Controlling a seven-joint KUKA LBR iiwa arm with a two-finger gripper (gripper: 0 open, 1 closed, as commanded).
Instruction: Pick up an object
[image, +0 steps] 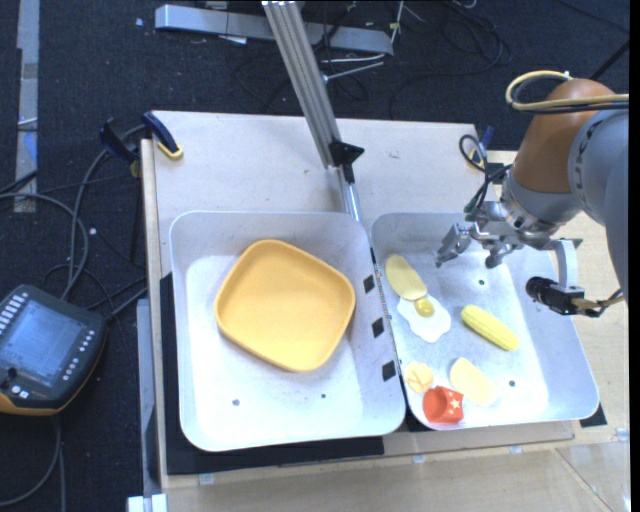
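Nothing lifted yet. Nearest, at the right bin's (560, 400) front edge: red piece (443, 404), 2 pale yellow slices (473, 382). Mid-bin: corn cob (489, 327), fried egg (425, 315), yellow oval (406, 277). In the left bin (190, 300), 1 yellow plate (286, 303). Farthest, gripper (472, 250) poised over the right bin's back edge, fingers apparently spread and empty, though small. Descent, closing and lift all remaining.

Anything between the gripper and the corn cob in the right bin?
No. In the camera view, bare white bin floor separates the gripper from the corn cob.
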